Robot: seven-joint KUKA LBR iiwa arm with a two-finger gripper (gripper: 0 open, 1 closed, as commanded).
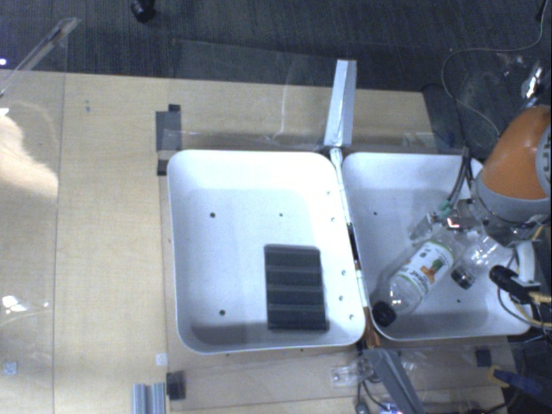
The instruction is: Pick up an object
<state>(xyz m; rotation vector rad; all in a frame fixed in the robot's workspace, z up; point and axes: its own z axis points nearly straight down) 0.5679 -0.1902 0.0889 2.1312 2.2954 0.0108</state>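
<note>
In the right bin [405, 171], toward its front wall, a clear plastic bottle [416, 276] lies on its side, dark cap [383, 314] pointing at the front-left corner. It looks light, stiff and slick, likely to roll; the labelled middle seems the best hold. Just behind it the gripper [473, 241] hangs low over crinkled clear material, possibly a 2nd bottle; its fingers are lost in glare, so I cannot tell their state. The dark ribbed block [295, 287] in the left bin [216, 179] is well apart.
</note>
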